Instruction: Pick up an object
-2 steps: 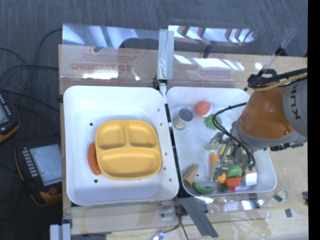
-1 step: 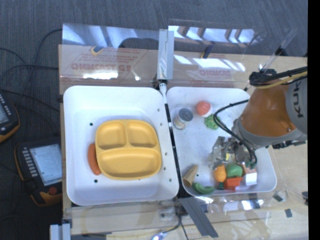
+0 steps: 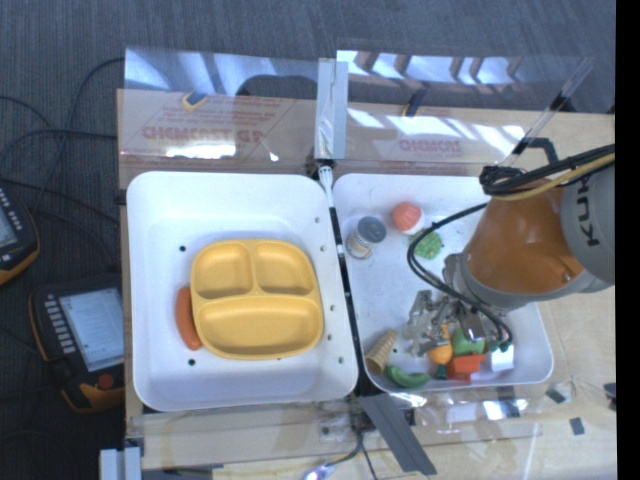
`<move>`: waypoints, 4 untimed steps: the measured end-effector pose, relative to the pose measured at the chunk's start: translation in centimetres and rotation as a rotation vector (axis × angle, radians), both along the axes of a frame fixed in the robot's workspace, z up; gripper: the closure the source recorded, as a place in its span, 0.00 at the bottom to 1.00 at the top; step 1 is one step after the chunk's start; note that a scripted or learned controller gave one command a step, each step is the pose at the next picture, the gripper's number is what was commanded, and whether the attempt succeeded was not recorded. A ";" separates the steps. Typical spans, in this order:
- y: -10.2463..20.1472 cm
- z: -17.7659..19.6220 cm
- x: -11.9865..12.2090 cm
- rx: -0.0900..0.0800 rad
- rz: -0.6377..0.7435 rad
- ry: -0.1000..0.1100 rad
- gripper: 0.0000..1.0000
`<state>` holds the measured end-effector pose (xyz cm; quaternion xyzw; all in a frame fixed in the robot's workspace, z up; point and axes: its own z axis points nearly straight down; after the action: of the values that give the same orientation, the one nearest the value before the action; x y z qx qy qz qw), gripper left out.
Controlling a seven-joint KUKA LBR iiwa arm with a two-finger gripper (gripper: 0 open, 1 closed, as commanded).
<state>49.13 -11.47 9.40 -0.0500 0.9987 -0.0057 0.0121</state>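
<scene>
1. Gripper [image 3: 432, 320] of mine hangs low over the right bin [image 3: 385, 270], its metal fingers among a heap of toy food; I cannot tell whether they are spread or pressed together.
2. Just below and right of my gripper lie an orange piece [image 3: 441, 351], a green piece [image 3: 467, 345], a red block [image 3: 463, 365] and a white block [image 3: 502, 358].
3. Below-left of it are a cone [image 3: 382, 347] and a green pod [image 3: 406, 376].
4. Above it sit a green leafy toy [image 3: 429, 246], an orange-red ball [image 3: 405, 216], and a small grey-lidded jar [image 3: 369, 231].
5. Far to its left, the left bin [image 3: 165, 268] holds a yellow divided plate [image 3: 257, 299] with a red sausage [image 3: 186, 318] touching its left edge.
6. Black letters on my grey arm [image 3: 590, 218] are partly cut off; red print on the cardboard [image 3: 200, 128] beyond the bins is blurred.
</scene>
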 end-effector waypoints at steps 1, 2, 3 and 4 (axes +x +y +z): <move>-1.6 17.0 3.6 0.014 -0.300 0.022 1.00; -1.6 17.0 3.6 0.014 -0.300 0.022 0.00; -5.5 1.5 -0.4 0.010 -0.354 0.010 0.00; 0.2 -0.4 0.6 0.015 -0.459 0.008 0.00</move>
<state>49.78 -11.26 9.04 0.1785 0.9839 -0.0008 0.0067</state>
